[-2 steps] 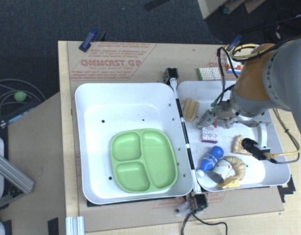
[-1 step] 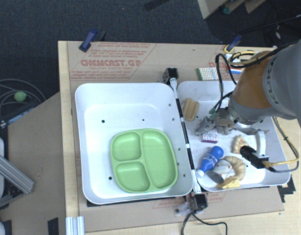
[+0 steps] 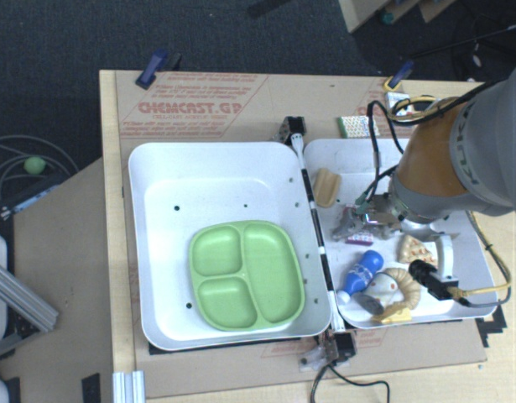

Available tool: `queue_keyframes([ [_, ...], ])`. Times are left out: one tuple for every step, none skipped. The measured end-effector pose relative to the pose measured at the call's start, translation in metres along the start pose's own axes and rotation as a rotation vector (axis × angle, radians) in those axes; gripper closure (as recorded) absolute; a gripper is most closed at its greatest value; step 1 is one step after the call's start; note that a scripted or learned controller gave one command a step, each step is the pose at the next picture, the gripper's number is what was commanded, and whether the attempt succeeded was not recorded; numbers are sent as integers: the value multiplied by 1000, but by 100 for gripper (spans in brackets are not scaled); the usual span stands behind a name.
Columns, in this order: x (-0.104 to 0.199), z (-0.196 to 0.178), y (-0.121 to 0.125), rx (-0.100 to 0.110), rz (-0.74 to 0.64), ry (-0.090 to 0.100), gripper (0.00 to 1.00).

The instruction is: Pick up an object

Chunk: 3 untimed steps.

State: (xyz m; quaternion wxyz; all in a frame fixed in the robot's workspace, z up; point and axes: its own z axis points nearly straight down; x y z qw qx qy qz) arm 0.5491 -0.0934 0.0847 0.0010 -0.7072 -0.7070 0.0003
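Objects (image 3: 371,267) lie jumbled in the right bin (image 3: 480,267). Pincer (image 3: 358,221) sits low among them; whether it grips anything cannot be told. Green tray (image 3: 245,274) occupies the left bin (image 3: 157,183).

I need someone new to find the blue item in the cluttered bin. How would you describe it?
Look at the right white bin, the one the grey arm reaches into. Near that bin's front left corner, close to the divider between the bins, lies a small blue object. It is the only bright blue piece there, beside tan and white items such as the beige block further back.
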Motion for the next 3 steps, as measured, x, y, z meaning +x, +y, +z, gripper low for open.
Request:
queue_keyframes([
  [0,-10,0,-1,0,-1,100],
  [80,-100,-15,-3,-2,0,100],
  [103,-154,-8,-3,-1,-1,100],
])
